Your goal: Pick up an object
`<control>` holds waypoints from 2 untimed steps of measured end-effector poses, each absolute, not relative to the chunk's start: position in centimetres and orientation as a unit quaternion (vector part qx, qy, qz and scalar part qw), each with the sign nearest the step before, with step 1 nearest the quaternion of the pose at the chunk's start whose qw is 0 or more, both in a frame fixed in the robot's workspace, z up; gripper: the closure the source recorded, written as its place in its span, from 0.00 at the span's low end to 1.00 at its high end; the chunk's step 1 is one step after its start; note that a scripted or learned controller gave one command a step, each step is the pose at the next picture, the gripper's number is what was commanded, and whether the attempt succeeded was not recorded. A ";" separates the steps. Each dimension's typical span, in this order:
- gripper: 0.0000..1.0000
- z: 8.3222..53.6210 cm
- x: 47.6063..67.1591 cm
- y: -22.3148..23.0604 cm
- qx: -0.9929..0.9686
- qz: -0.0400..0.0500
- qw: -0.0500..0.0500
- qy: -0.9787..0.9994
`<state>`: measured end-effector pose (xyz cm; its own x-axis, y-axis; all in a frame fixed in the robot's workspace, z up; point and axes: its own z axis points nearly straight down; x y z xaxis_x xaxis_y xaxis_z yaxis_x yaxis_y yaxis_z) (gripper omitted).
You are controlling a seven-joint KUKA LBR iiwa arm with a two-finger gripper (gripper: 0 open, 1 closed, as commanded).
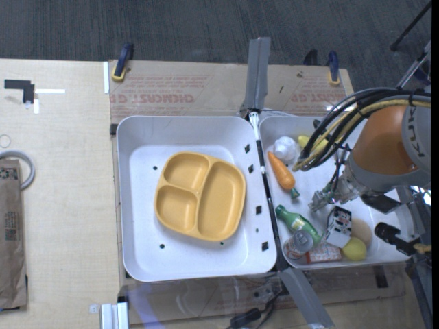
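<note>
Clutter fills the right bin (274, 125), and that is where the gripper (336, 211) hangs, low over the middle of the pile, with the grey arm (384, 146) and its orange band above it. Its fingers are too small and too tangled with cables to read; I cannot tell whether they stand open or closed, and nothing shows plainly between them. Candidates lie all around the gripper: a green bottle (296, 221) just to its left, an orange carrot (280, 171) further up and left, a yellow lemon (354, 249) below it, and a white wad (285, 145) near the carrot's upper end. A small white-and-black thing (339, 225) sits directly under the gripper and looks the likeliest target. The left bin (137, 252) holds a yellow divided plate (200, 196), well apart from the gripper. Judging by the pose, the step in hand is the descent onto a pick. Next comes a firm close on one item, then a straight lift clear of its neighbours.
</note>
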<state>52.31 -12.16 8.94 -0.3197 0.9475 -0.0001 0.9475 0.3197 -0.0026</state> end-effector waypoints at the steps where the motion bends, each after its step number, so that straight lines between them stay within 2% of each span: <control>1: 1.00 9.0 47.7 -11.8 -0.479 0.001 0.001 -0.878; 2: 1.00 8.9 54.4 -11.8 -0.577 0.001 0.000 -0.817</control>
